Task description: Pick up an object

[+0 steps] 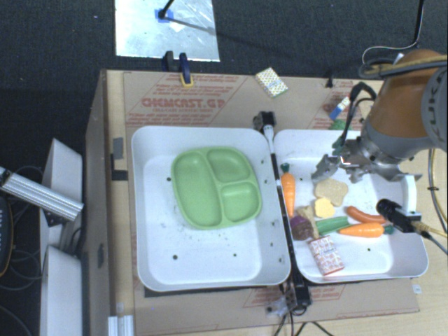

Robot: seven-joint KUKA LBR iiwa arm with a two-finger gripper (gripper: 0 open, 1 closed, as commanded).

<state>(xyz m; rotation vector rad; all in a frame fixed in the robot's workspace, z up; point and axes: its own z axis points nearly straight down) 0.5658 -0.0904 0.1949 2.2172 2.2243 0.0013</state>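
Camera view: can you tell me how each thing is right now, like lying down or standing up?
Green tray: lying flat in the left bin.
Upright carrot: lying lengthwise by the bin divider.
Second carrot: lying flat on its side.
Red-patterned packet: lying flat.
Beige piece: lying flat below the end effector.

Lying just below the gripper [341, 165]: pale bread slice [331, 190], yellow cheese [324, 207]; farther down, orange carrot [365, 230], red sausage [365, 215], green bean [332, 224].
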